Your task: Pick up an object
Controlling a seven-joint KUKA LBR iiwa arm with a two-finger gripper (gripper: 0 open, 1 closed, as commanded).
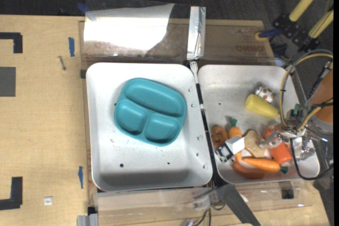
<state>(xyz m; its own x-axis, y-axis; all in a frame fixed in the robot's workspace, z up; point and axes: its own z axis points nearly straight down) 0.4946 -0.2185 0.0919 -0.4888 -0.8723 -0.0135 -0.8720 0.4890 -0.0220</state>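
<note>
Right bin (212,82): heap of small toy food at its near right — yellow piece (261,106), carrot (260,164), orange block (281,152).
Gripper (296,140): over the heap's right edge; grasp state cannot be told.
Left bin (95,114): teal divided plate (150,110).
Risk: crowded, touching pieces; a descent may nudge neighbours or close on nothing.

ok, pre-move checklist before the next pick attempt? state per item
1. Targets present: ok. Toys piled in the right bin, among them a yellow piece and an orange carrot.
2. Gripper over that pile: ok, at its right side.
3. Anything held between the fingers: cannot tell, clutter hides the tips.
4. Isolated target: not ok for the carrot, which touches its neighbours; the yellow piece lies freer.
5. Cables near the wrist clear of the bin wall: cannot tell.
6. Left bin: ok, holds a teal divided tray, untouched.
</note>
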